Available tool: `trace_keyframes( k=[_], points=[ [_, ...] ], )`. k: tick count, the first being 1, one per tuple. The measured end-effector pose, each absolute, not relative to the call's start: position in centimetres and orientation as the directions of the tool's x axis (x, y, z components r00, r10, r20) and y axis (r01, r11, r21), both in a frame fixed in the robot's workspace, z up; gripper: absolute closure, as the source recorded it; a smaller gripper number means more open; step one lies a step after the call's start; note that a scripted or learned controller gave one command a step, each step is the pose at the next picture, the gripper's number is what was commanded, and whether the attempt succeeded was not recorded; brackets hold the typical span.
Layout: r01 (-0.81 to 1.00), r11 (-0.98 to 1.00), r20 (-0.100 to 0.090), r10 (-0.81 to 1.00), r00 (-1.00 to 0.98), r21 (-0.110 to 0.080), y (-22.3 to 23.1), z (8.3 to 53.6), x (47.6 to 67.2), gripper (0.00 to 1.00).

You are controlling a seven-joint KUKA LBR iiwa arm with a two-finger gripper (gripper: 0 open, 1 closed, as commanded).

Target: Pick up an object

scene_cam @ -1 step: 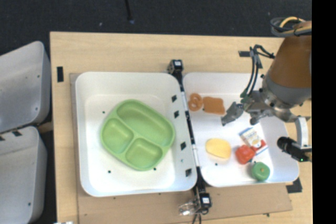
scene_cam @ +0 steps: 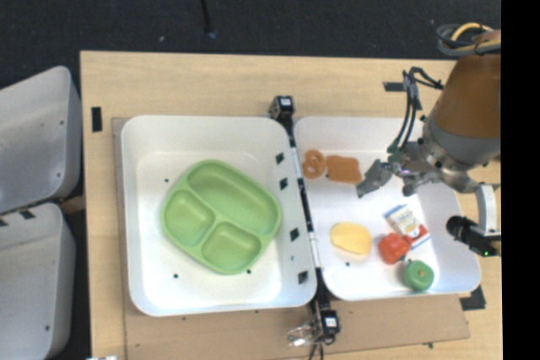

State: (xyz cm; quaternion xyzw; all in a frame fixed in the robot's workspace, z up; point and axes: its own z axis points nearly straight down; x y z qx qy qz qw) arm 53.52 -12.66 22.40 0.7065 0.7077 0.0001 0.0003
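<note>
The arm [scene_cam: 464, 110] reaches in over the right bin [scene_cam: 337, 278], and the gripper [scene_cam: 384, 173] hangs above its middle; whether it is wide or narrow, I cannot tell from this slant, and nothing shows held in it. All the candidates sit in this right bin, which is likely why the arm is parked here. Just beside the gripper, toward the divider, lie a small orange ring [scene_cam: 314, 163] and a brown piece [scene_cam: 342, 169], touching or nearly so. Nearer the bin's front edge sit a yellow lump [scene_cam: 351, 239], a red piece [scene_cam: 393, 248], a white packet [scene_cam: 404, 220] and a green apple-like thing [scene_cam: 417, 275], bunched close together. That crowding could make a clean grab awkward. The brown piece looks the likeliest target, being nearest. Across the divider, the left bin [scene_cam: 143, 282] carries a green divided plate [scene_cam: 221, 216], well apart from the gripper.
</note>
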Motion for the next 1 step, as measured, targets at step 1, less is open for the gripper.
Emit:
trace_keyframes(
  k=[1],
  points=[
    [1.0,0.0,0.0,1.0,0.0,-0.003,-11.92,17.72,53.64,0.0]
  ],
)
